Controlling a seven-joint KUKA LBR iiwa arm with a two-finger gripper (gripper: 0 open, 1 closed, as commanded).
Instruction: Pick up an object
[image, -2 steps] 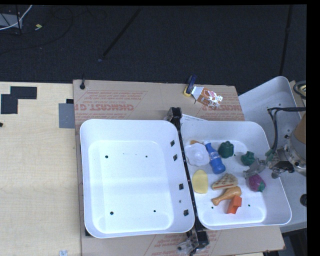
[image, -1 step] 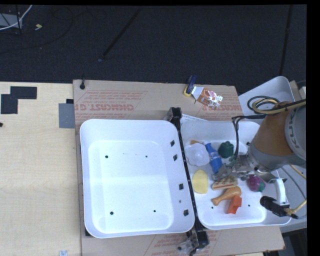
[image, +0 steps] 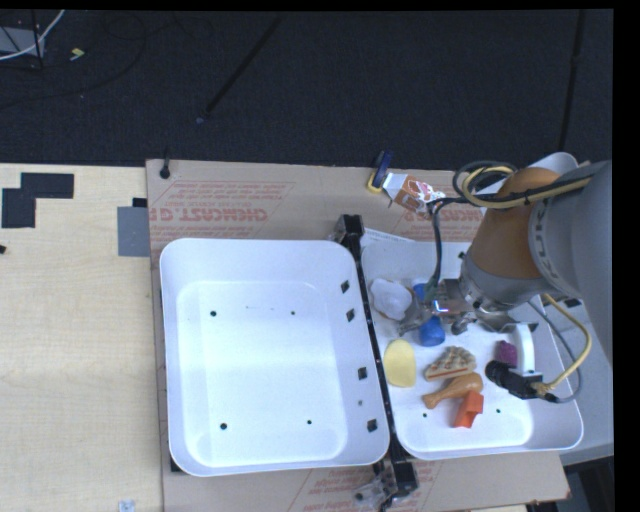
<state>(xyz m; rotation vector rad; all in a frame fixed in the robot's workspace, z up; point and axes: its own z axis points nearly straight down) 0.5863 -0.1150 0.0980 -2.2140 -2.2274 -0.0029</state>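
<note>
Low in the right bin, at the right of the frame, the pincer hangs over a blue object, but whether it grips anything cannot be told. Just below lie a yellow piece, a waffle-like toy, a drumstick and an orange piece. The left bin fills the centre of the desk.

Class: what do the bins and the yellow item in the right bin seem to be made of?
Bins: probably moulded plastic, white and smooth, with a soft sheen and rounded corners. Yellow item: likely plastic or rubber toy food, uniform matte colour with a rounded shape; too small to be sure.
</note>
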